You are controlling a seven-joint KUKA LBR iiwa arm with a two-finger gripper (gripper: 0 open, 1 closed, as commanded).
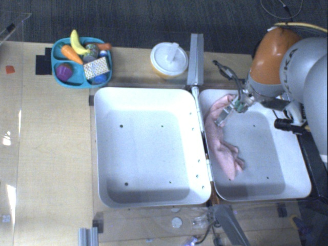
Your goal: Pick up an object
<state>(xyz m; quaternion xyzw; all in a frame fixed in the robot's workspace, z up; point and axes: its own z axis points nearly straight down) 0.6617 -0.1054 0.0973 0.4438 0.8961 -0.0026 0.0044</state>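
A pink cloth (223,146) lies crumpled along the left side of the right bin (277,183), running from near the back wall toward the front. My gripper (229,111) reaches in from the right and sits low at the cloth's upper end, touching or just over its top fold. The grey arm with its orange band (270,55) slants over the bin's back right corner. The cloth partly hides the gripper's tip.
The left bin (148,142) sits beside it, split off by a metal divider (195,60). Behind the bins stand a white lidded cup (169,59) and a blue tray of toy food (81,61). A black cable (225,70) trails behind the right bin.
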